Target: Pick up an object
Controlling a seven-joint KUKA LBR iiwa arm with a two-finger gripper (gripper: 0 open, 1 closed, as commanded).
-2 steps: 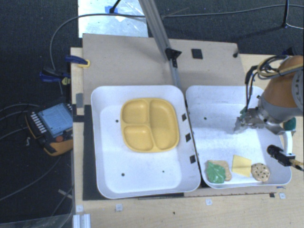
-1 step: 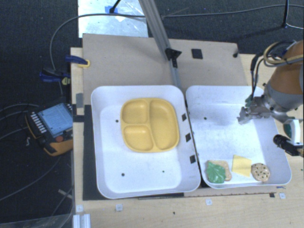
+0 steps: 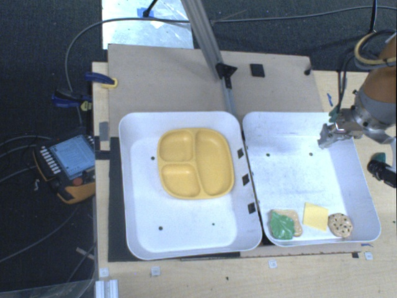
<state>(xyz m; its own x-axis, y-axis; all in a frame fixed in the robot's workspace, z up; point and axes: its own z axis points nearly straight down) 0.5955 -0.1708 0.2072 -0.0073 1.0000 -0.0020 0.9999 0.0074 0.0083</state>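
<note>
Left bin (image 3: 186, 228): yellow three-compartment plate (image 3: 196, 163) lying flat, upper middle of floor. Right bin (image 3: 304, 160): three pickable items in row along near edge — green-topped toast piece (image 3: 284, 224), yellow cheese slice (image 3: 315, 216), chocolate chip cookie (image 3: 340, 225); toast and cheese near each other, cookie just beside cheese. Gripper (image 3: 329, 135) over right bin's far right rim, well apart from items; finger state cannot tell. Slanted metal pole (image 3: 205, 33) behind bins.

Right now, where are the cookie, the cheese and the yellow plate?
cookie (image 3: 340, 225): camera view, its middle.
cheese slice (image 3: 315, 216): camera view, its flat top.
yellow divided plate (image 3: 214, 160): camera view, its largest compartment.
</note>
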